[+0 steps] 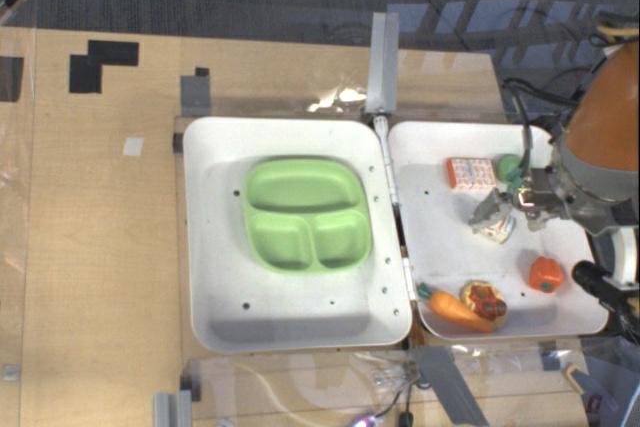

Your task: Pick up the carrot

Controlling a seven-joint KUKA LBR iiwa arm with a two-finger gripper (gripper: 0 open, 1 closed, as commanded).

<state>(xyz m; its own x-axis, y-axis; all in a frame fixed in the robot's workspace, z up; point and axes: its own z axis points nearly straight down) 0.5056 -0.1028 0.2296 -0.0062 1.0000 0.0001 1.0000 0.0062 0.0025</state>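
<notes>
Orange and tapered, the carrot (458,309) lies at the front edge of the right bin (430,170), well apart from my fingers (505,210), which hover farther back over a crumpled silvery wrapper (494,220); I cannot tell whether they are open or shut. A glossy green divided tray (305,215) sits in the left bin (215,235) on the pale wooden worktop (90,265).

1. The tabletop (90,245) looks like pale wood, matt.
2. Both white bins (215,315) look like smooth plastic with a soft sheen.
3. The green divided tray (305,215) is smooth, slightly glossy plastic.
4. The carrot (455,310) and the red tomato (545,273) look like shiny toy plastic.
5. The upright post (383,65) between the bins is dull grey metal.
</notes>
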